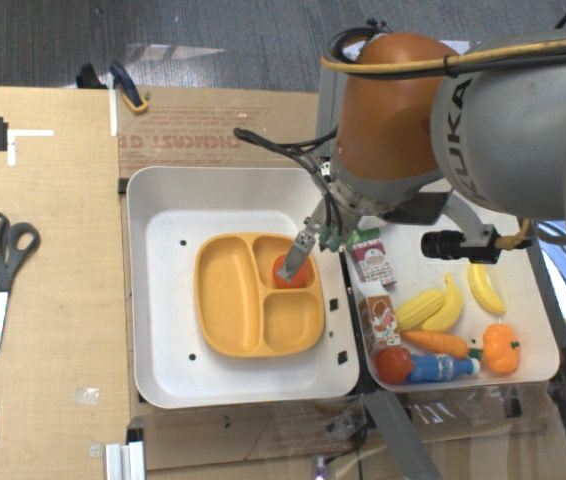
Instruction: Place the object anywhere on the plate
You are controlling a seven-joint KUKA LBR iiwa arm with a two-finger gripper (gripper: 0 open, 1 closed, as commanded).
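Plate (233, 303) lies in the left bin (153, 268), a yellow sectioned dish with one long compartment on its left side and two smaller ones on its right. My hand (296, 261) reaches down from the right over the far-right compartment, its slim fingers slanting down and to the left. At their tips sits the object (293, 273), a small round reddish thing, and it appears to rest on the floor of that far-right compartment, just inside the ridge that splits the two small sections. The fingers stand narrow, pressed close around the top of the red thing, so I judge I have hold of it, though the tips overlap it and the grip is hard to read for certain.

The relation that matters: the object is directly below my fingertips and already within the plate's rim, not beside it. Being round, it has no long axis to mind. I judge the placing nearly done; what remains is to let go and lift straight up and back to the right, clear of the bin wall between the two bins. The right bin (538, 368) holds bananas (433, 306), a carrot (438, 343), a small pumpkin (501, 349) and cartons (373, 265), well apart from the plate.
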